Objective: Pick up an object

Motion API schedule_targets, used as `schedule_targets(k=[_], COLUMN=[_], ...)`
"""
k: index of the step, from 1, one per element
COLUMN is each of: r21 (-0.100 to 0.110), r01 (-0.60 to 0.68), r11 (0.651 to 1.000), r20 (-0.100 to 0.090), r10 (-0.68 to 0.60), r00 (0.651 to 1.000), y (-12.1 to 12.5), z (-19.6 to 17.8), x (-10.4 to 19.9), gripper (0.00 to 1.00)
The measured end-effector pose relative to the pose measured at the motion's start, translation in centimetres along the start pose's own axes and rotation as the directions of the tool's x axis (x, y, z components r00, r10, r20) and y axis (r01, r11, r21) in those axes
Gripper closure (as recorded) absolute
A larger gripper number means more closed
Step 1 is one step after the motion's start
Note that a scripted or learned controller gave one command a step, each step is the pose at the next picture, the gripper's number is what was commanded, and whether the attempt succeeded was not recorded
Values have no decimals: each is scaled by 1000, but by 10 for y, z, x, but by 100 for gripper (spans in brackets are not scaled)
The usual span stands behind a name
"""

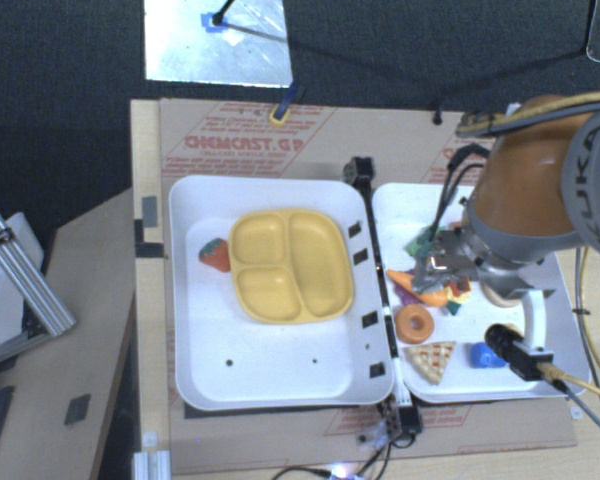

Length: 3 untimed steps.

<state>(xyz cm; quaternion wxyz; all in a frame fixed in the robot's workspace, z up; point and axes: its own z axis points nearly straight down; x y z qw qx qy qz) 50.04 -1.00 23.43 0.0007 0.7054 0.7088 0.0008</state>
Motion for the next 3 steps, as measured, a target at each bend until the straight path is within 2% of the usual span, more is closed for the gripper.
schedule_targets(k=[1, 2, 3], r21=[0, 3, 2], r01=[-3, -1, -4], r11=[1000, 1000, 1000], r20=[0, 0, 0], r10=[3, 1, 4], r00=[1000, 1000, 1000], y=[2, -1, -7], z=[1, 19, 16], x=[-7, 4, -8], gripper=[100, 100, 100])
